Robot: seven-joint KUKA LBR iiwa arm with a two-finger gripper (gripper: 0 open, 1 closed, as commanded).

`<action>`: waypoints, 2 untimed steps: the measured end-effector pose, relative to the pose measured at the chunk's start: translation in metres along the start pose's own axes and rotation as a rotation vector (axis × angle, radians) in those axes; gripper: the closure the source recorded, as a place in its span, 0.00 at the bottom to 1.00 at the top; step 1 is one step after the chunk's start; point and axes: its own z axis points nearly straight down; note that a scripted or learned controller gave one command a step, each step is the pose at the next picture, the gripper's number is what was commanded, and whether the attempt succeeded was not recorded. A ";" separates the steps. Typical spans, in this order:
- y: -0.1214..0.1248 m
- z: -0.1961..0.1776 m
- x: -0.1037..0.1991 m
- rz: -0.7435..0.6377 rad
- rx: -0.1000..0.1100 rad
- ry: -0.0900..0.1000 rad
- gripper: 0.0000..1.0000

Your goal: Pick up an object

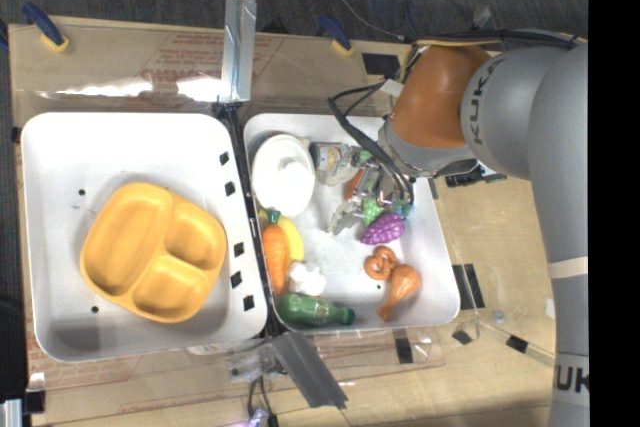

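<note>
Orange band and grey casing mark the KUKA arm (pixel 520 115), which reaches in from the right and down into the right-hand shallow white bin (pixel 440 265); white letters "KU" read on the grey link above the wrist and again low on the arm at the frame's bottom right. The fingers (pixel 362 205) sit low among the toys, metal and partly buried in clutter, and whether they are apart or together I cannot tell. Just to their right lies the purple plastic grape bunch (pixel 383 231) with its green top, touching or nearly touching the gripper body. Below and to the right of the fingers rests the brown pretzel (pixel 379 263), and beside it the tan plastic drumstick (pixel 400 288). To the left of the fingers stands the round white bowl (pixel 283 173); below-left are the orange plastic carrot (pixel 274 257) and a yellow banana (pixel 291 237) side by side, then a small white lump (pixel 307 280) and a dark green cucumber-shaped toy (pixel 314 311) along the bin's near wall. Well to the left, in the other white bin (pixel 50 155), lies a yellow divided plastic plate (pixel 152 250). The cardboard-covered bench (pixel 150 55) shows faint red print, too blurred to read.
</note>
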 end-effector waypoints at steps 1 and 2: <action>-0.043 -0.001 0.045 -0.004 0.000 -0.005 0.00; -0.041 -0.013 0.043 -0.012 0.000 -0.009 1.00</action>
